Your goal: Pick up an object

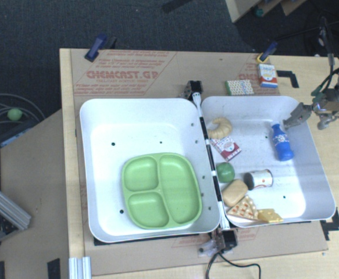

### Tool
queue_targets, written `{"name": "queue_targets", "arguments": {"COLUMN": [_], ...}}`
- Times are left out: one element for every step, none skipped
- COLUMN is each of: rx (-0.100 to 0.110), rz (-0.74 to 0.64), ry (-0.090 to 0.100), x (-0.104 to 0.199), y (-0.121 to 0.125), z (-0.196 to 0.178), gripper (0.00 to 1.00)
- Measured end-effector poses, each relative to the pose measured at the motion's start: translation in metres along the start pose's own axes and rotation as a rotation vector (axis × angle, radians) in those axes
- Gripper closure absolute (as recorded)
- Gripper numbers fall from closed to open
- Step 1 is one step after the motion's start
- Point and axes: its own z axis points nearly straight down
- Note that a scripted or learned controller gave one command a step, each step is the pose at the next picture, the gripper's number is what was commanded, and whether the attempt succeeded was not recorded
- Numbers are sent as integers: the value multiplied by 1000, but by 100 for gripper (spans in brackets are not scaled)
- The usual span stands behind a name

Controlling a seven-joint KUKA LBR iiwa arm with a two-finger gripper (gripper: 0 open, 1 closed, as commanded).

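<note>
The hand [309, 112] is seen at the right bin's [309, 205] far right rim; whether it is apart or together cannot be told. The blue bottle [282, 142] lies just inside that rim (bare floor around it), other objects crowded toward the bin's near left corner.

Two shallow white bins sit side by side: the left bin [93, 156] and the right bin [309, 173]. The left bin holds one green divided tray [160, 189]. Right of that tray, the other bin holds seven items: one blue bottle [282, 142], one pale pastry ring [220, 127], one red-and-white packet [228, 149], one green ball [224, 172], one small white can [259, 179], one tan bread-like lump [235, 192], and one waffle-patterned wedge [245, 209].
</note>
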Motion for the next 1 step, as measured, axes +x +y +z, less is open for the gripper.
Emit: {"name": "queue_targets", "arguments": {"rx": [1], "rz": [-1], "ry": [0], "x": [-14], "y": [64], "z": [69], "gripper": [0]}}
